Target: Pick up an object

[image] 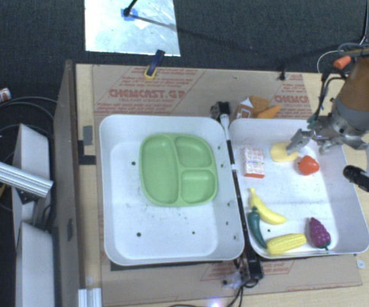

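Note:
My gripper (312, 144) hangs over the far part of the right bin (344, 200), with its fingers spread open and nothing between them. Its left finger (296, 141) reaches down to a pale yellow toy (281, 153). A red tomato (308, 165) lies just in front of the gripper. Further left in that bin lies a small white and red box (254, 162). Toward the near edge are a banana (267, 211), a dark green pepper (254, 226), a corn cob (286, 242) and a purple fruit (318, 232).
The left bin (123, 235) holds a green divided plate (176, 170). An orange carrot-like toy (268, 111) and a tan piece (247, 110) lie on the cardboard behind the right bin. A clamp (222, 111) sits where the bins meet.

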{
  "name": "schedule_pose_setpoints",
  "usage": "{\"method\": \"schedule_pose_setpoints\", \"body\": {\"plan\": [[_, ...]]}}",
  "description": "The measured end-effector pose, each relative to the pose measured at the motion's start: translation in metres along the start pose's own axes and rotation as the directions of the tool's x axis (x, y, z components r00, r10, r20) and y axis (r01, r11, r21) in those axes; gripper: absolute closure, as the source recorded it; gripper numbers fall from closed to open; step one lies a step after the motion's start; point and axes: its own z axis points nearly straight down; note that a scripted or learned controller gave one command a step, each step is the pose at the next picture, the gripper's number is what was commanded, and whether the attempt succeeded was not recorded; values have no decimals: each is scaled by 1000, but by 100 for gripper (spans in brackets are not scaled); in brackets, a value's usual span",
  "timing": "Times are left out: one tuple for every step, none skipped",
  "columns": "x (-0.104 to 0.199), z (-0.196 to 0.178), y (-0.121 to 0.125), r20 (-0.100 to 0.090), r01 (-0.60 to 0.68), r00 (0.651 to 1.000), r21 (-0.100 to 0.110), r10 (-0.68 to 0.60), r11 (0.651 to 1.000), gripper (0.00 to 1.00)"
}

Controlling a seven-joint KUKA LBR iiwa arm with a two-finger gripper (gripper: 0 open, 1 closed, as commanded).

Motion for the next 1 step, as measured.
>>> {"method": "schedule_pose_setpoints", "body": {"plan": [[-4, 63, -4, 0, 1, 1000, 4, -1, 1000, 0]]}}
